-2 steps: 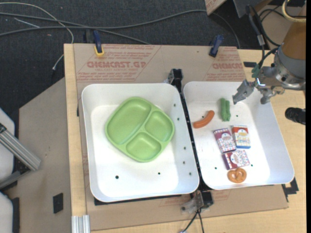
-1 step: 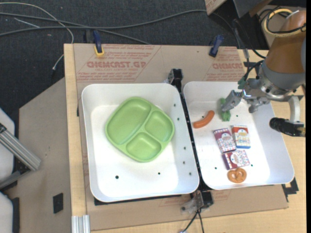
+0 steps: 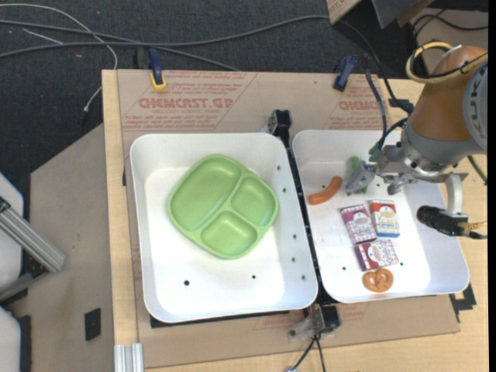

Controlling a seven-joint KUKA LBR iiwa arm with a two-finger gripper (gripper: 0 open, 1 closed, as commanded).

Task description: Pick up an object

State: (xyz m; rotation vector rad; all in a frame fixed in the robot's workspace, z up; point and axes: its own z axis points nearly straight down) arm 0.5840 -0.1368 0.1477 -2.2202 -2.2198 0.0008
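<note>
In the right bin [image 3: 442,281] lie an orange sausage [image 3: 325,191], a small green item [image 3: 354,164], three small printed packets [image 3: 356,222] [image 3: 384,217] [image 3: 377,253] and a brown pretzel [image 3: 378,280]. My gripper [image 3: 375,178] hangs over the bin's upper middle, just right of the sausage and next to the green item. Nothing shows between its fingers.
The left bin [image 3: 155,270] holds a green divided plate [image 3: 223,205]. Black clips [image 3: 280,121] [image 3: 322,316] join the bins at the back and front. Cables run behind the bench, and a black part of the arm [image 3: 442,220] juts over the right bin's right side.
</note>
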